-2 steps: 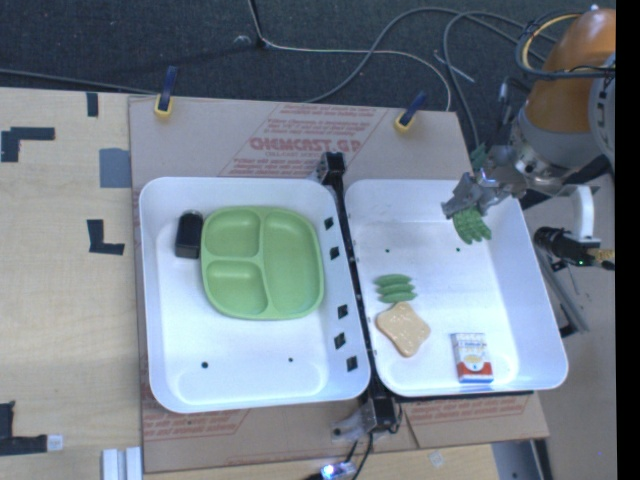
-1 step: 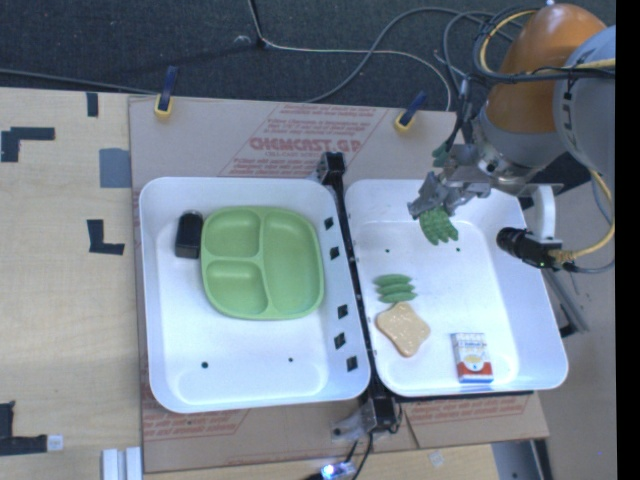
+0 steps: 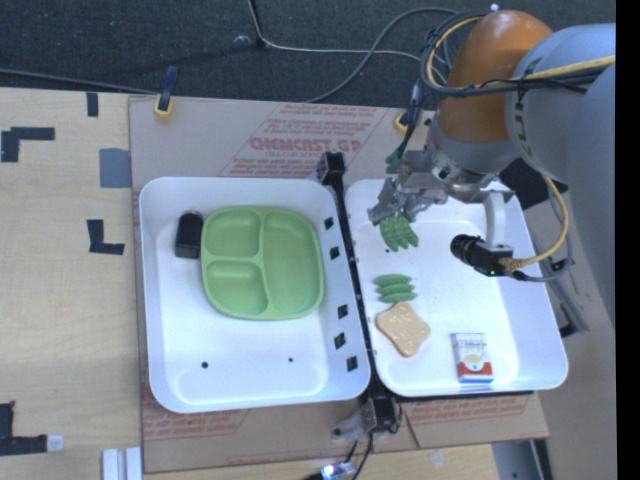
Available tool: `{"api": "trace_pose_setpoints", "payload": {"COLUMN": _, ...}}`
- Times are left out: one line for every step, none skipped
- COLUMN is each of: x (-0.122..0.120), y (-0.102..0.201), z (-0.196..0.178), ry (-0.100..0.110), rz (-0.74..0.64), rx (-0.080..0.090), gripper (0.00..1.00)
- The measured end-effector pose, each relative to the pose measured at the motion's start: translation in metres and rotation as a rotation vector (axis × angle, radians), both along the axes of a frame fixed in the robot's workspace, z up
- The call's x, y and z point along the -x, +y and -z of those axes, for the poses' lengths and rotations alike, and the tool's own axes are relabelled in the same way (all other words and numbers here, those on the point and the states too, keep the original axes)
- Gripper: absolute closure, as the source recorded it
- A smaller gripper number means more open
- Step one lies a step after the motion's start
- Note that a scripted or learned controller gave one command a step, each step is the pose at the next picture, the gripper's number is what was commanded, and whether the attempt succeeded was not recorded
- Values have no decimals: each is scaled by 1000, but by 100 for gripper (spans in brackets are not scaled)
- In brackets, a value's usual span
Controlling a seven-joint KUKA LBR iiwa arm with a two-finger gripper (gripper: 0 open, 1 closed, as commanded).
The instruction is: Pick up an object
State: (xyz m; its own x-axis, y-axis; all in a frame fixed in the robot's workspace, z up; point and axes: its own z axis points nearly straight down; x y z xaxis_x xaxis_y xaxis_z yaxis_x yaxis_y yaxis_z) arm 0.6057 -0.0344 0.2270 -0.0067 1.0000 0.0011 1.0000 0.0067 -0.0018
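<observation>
My gripper [image 3: 400, 211] hangs over the back left part of the right bin [image 3: 530, 308]. Directly beneath its tip, touching or nearly touching it, is a small green leafy toy [image 3: 399, 234]. Whether that toy is held or rests on the bin floor I cannot tell. Further forward in the same bin lie a green pea pod [image 3: 394, 287], a tan slice of toast [image 3: 402, 329] and a small red and white box [image 3: 472, 357].
The left bin [image 3: 170, 358] holds a green divided plate [image 3: 262, 261] with a small black block [image 3: 188, 235] at its left side. A ridge with black clips [image 3: 346, 268] separates the bins. A black cabled part of the arm [image 3: 480, 253] hangs over the right bin.
</observation>
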Motion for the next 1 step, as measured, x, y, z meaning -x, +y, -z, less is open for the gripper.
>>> {"api": "trace_pose_setpoints", "payload": {"x": -12, "y": 58, "z": -1, "ry": -1, "rz": 0, "rx": 0, "gripper": 100}}
